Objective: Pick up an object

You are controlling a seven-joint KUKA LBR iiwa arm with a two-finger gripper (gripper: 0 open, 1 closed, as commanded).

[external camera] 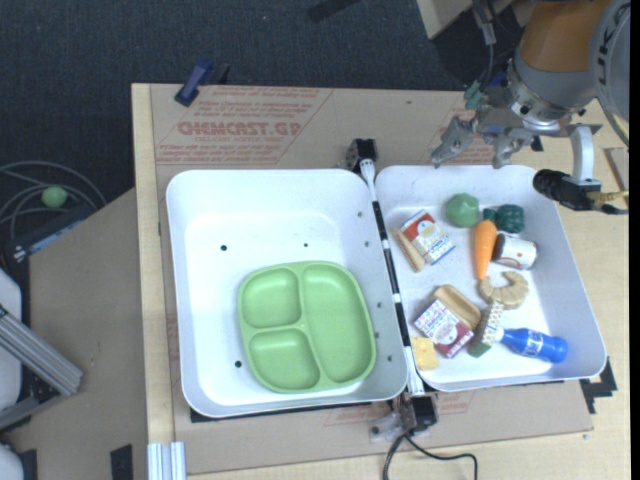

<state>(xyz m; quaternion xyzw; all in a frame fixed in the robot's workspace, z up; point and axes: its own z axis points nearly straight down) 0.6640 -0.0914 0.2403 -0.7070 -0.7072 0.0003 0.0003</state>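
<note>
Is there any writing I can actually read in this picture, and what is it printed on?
"CHEMCAST GP", in red on the brown bench board behind the bins; the smaller red lines around it are too blurred to read.
Small food box in the right bin: printing too small to read.
Second small packet: unreadable too.

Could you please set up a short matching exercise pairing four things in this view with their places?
Things:
1. green divided plate
2. blue bottle
3. carrot
4. gripper

Places:
A. near right corner of the right bin
B. above the right bin's far edge
C. in the left bin
D. middle of the right bin

Pairs: 1-C, 2-A, 3-D, 4-B
</note>
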